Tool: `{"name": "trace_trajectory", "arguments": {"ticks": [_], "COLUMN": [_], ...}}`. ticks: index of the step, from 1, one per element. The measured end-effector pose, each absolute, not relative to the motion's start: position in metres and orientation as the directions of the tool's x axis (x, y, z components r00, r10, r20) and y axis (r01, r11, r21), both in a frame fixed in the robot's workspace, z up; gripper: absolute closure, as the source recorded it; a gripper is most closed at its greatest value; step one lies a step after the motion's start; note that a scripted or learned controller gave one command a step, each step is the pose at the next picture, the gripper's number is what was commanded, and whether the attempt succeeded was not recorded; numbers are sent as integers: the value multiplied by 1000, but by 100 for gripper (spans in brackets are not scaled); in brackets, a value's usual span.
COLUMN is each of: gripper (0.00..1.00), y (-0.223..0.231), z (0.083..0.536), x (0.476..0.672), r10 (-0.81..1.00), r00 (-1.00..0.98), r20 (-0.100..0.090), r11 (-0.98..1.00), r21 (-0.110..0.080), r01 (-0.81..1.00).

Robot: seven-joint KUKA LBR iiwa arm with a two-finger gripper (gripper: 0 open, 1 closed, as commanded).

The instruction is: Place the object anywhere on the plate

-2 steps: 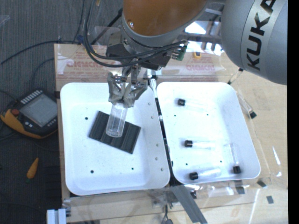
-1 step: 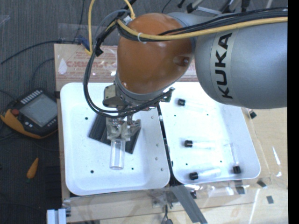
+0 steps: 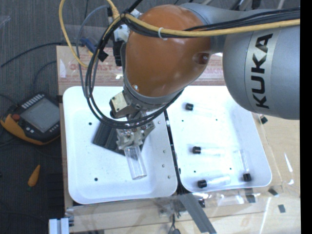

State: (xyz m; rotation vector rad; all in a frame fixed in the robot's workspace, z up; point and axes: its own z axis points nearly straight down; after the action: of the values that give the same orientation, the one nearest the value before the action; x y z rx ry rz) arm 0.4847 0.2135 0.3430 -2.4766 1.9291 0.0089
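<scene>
Four clear black-capped tubes (image 3: 214, 151) lie apart in the right bin (image 3: 222, 130); a teach pendant (image 3: 36, 118) and an orange tool (image 3: 33, 175) lie on the floor (image 3: 29, 33).

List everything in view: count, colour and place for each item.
bins: two, white, side by side on the bench.
capped tubes: four, clear with black caps, scattered in the view's right bin.
tube: one, clear, left bin, just below the pincer.
control pendant: one, grey with orange edge, on the floor left of the bench.
orange item: one, small, floor, nearer the camera than the pendant.
arm: one, grey with orange band, reaching in from the right.
pincer: one, metal, over the left bin.
</scene>
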Motion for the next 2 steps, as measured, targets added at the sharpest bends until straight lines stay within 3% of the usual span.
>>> {"name": "trace_trajectory", "arguments": {"ticks": [1,2], "gripper": [100,100], "y": [207,234], "z": [348,228], "x": [485,504], "r10": [-744,-323], "r00": [668,946], "r20": [-8,-11], "r11": [-668,-946], "r21": [0,0], "r01": [-744,-323]}}
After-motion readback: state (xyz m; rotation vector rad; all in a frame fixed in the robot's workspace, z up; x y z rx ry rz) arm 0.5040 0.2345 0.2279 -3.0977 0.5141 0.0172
